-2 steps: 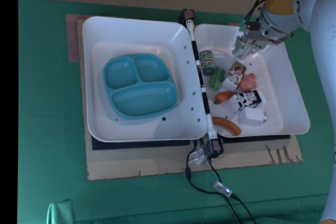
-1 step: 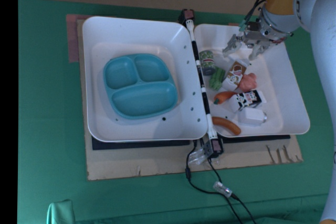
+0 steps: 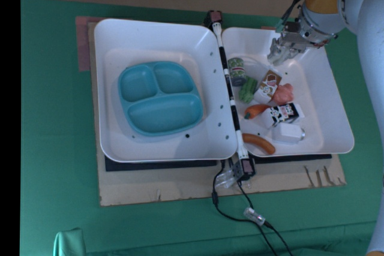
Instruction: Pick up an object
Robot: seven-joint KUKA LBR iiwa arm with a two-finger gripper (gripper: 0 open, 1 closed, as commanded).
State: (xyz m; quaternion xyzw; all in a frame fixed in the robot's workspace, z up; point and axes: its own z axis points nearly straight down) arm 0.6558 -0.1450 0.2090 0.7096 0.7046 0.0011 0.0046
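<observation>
Arm: grey with orange band, reaching in from the right over the far part of the right bin.
Pincer [image 3: 281,57]: pointing down above the right bin's far area, nothing visible between its tips; whether they are apart or together cannot be told.
Right bin [image 3: 336,123]: shallow, white, holding a cluster of small toy foods toward its left and middle.
Can [image 3: 237,71]: green and white with a red band, near the divider, at the far end of the cluster.
Green vegetable [image 3: 248,90]: just beside the can, on the near side.
Brown-and-white carton [image 3: 267,86]: right of the green vegetable, touching the pink piece [image 3: 283,93].
Carrot [image 3: 256,111]: orange, nearer than the carton.
Black-and-white carton [image 3: 285,113]: right of the carrot.
White block [image 3: 288,132]: nearer than that carton.
Sausage [image 3: 259,143]: orange-red, at the near left corner.
Left bin [image 3: 120,39]: white, holding a teal divided plate [image 3: 159,98].
Counter [image 3: 54,129]: green covering, cardboard under both bins.
Cables [image 3: 240,207]: black, trailing at the near edge.
</observation>
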